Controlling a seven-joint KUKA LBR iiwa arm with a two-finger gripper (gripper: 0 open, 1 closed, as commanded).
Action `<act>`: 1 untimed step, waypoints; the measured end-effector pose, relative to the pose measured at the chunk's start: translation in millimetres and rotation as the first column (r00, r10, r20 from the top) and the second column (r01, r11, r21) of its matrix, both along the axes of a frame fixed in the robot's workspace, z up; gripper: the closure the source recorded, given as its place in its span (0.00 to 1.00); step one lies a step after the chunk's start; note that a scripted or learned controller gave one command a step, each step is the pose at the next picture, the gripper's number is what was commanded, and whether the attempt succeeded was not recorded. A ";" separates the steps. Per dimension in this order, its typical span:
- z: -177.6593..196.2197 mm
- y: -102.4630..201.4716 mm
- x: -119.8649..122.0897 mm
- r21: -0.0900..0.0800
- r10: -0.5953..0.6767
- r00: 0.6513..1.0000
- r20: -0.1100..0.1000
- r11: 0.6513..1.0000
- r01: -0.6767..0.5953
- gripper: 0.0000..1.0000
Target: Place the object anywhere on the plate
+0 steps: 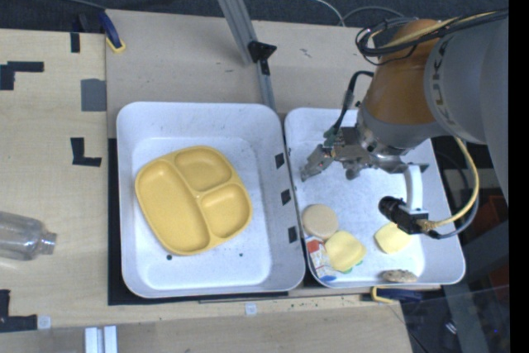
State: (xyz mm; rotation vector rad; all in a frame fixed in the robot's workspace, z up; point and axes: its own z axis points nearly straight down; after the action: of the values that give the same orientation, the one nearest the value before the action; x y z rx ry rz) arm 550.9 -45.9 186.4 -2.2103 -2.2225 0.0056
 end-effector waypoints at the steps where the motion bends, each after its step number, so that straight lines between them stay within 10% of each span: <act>1: 1.5 -0.2 -60.7 -0.002 -0.006 1.000 0.000 1.000 0.006 0.00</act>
State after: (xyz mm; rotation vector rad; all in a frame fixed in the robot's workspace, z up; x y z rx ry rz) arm 490.2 -46.1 188.0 -2.2185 -2.2168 0.0074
